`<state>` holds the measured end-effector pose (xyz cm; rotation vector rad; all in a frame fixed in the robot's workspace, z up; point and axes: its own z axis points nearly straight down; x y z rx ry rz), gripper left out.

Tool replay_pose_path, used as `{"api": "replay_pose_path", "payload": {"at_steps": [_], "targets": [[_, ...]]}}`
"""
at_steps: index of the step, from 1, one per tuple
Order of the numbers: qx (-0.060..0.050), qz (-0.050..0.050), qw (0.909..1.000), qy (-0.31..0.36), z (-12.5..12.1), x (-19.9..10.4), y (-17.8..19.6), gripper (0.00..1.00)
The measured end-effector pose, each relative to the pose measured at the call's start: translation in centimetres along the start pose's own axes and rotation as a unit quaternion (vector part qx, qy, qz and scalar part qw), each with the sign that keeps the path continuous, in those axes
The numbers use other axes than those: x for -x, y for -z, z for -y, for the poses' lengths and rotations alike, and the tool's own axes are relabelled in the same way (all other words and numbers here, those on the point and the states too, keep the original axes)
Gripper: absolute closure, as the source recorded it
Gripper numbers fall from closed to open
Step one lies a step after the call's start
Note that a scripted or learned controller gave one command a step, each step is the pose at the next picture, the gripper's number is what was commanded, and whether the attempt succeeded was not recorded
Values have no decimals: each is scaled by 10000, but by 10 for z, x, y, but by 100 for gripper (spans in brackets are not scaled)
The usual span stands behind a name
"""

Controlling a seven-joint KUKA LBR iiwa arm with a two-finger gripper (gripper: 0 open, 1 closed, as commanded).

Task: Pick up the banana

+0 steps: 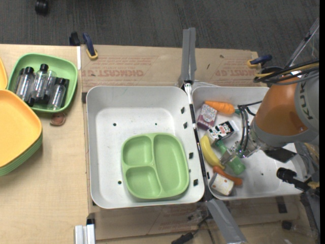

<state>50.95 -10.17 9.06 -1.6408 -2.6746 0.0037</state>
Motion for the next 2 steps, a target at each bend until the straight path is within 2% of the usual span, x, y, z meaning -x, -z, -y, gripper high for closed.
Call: {"api": "replay_pose_path", "payload": {"at_steps": [1,2], "targets": [[19,19,9961,888,-34,17,6,100],[11,4,9960,891,20,8,0,100]]}}
